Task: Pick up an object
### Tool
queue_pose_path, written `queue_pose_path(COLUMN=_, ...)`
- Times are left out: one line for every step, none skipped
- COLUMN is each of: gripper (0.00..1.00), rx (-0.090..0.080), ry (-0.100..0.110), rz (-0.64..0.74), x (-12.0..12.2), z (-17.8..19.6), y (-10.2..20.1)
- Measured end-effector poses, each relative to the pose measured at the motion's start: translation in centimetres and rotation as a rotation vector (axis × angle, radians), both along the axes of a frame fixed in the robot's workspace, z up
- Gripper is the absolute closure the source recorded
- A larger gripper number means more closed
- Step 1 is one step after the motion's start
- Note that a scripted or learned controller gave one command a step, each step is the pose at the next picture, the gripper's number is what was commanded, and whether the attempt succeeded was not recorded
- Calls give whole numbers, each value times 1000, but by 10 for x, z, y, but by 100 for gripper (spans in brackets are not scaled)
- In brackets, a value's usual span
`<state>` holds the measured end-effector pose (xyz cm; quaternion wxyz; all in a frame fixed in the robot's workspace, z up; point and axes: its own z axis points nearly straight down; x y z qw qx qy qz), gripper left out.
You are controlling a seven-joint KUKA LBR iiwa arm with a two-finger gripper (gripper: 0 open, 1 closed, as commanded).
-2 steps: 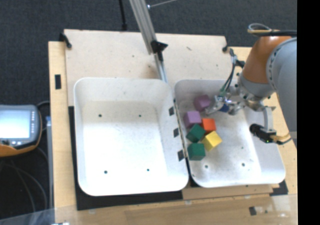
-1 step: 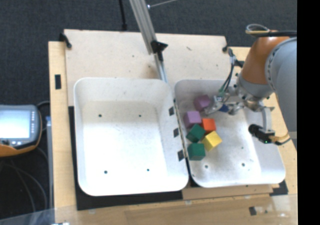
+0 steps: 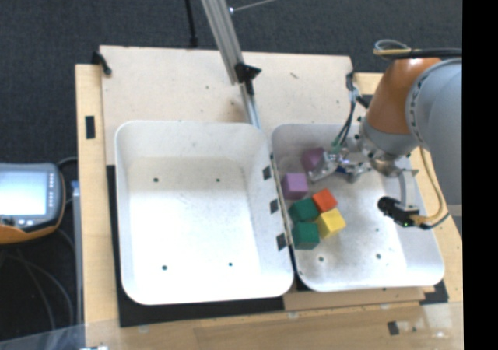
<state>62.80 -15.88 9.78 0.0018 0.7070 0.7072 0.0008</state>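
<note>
My gripper point(image 3: 336, 166) hangs low over the far part of the right bin point(image 3: 405, 263); whether my fingers are open or closed I cannot tell. Just left of it sit two purple blocks point(image 3: 296, 183). Nearer lie an orange cube point(image 3: 324, 201), a yellow cube point(image 3: 332, 222) and two green blocks point(image 3: 305, 224), clustered by the bin's left wall.

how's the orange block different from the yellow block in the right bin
The orange block lies farther up the right bin, nearer the gripper; the yellow block sits just below it. Orange borders the upper green block, yellow the lower green block. Both are small cubes of similar size.
</note>
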Motion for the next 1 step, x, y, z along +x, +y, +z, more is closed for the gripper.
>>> queue_pose_path(gripper=0, rx=-16, ry=-5, rz=-8, x=-21, z=2, y=40)
